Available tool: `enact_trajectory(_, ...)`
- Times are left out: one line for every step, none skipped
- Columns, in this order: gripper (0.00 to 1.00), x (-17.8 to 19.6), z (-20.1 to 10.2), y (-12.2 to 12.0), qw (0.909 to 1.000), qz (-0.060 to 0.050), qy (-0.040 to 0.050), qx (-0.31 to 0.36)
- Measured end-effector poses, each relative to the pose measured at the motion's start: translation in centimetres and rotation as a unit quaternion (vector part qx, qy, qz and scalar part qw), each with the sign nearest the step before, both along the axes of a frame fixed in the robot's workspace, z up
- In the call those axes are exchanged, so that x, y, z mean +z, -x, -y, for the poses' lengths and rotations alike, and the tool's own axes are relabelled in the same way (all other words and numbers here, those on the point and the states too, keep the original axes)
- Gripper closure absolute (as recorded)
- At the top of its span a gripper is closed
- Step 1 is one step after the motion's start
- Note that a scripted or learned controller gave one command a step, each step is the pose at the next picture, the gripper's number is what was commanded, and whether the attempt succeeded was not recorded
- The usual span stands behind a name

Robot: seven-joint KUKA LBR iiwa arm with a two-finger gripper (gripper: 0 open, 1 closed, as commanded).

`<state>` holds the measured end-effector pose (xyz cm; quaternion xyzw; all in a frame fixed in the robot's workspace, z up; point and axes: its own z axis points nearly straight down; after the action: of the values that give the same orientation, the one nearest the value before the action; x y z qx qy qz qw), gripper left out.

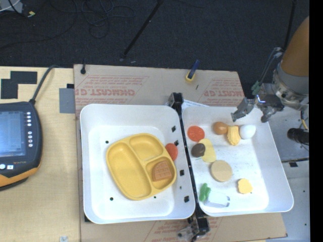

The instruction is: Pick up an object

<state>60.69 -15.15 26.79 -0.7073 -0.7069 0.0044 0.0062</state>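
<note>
White plastic forms both shallow bins, side by side on a cardboard sheet [151, 87] covering the tabletop [45, 195].

Left bin [96, 135]: holds a yellow divided tray [132, 168] lying at a slant. A brown waffle-like piece [162, 170] sits in the tray's compartment at 4 o'clock. A red-orange piece [172, 151] lies just beside the tray's rim at 2 o'clock, close to the wall between the bins.

Right bin [275, 185]: holds the loose objects.
- Orange-red disc [196, 133] at 10 o'clock of the bin.
- Dark brown round piece [198, 149] just below it, touching a pale yellow piece [208, 153].
- Brown round item [219, 128], yellow block [233, 135] and white egg-shaped item [247, 131] in a close row at 12 o'clock.
- Tan disc [221, 171] near the middle.
- Small yellow piece [245, 186] at 4 o'clock.
- Green item [204, 191] and a white item [218, 200] at 7 o'clock, near the front wall.

Gripper [254, 113]: hangs at the bin's 1 o'clock corner, above the row of three items. Its two dark fingers [241, 111] are spread apart with nothing between them. No contact with any object can be made out.

A black handheld control pendant [17, 140] lies at the tabletop's 9 o'clock edge.
</note>
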Motion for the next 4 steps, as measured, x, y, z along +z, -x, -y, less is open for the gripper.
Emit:
enact_trajectory(0.00, 0.6, 0.0, -0.2, 1.0000, 0.005, 0.0010, 0.001)
enact_trajectory(0.00, -5.4, 0.4, -1.0, 1.0000, 0.002, 0.0000, 0.001)
enact_trajectory(0.00, -10.2, -0.1, -0.4, 1.0000, 0.002, -0.0003, 0.001)
enact_trajectory(0.00, -16.8, -0.7, -0.9, 1.0000, 0.001, -0.0007, 0.004)
